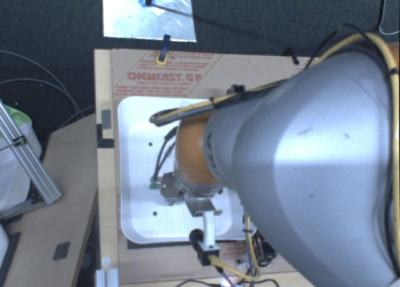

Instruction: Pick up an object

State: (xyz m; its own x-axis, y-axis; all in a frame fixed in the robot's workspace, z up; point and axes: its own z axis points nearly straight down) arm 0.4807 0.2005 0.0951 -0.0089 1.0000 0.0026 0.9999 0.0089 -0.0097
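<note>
The grey arm [312,154] is reaching across the white bin [134,173], its gripper [166,186] hanging over the bin's floor, and I cannot tell how its jaws are standing.

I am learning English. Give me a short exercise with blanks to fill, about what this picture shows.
The bin under the arm is ____ in colour. The band above the arm's wrist is ____ in colour. The letters printed on the cardboard beyond the bin are ____ in colour.
Missing words: white; orange; red.
</note>
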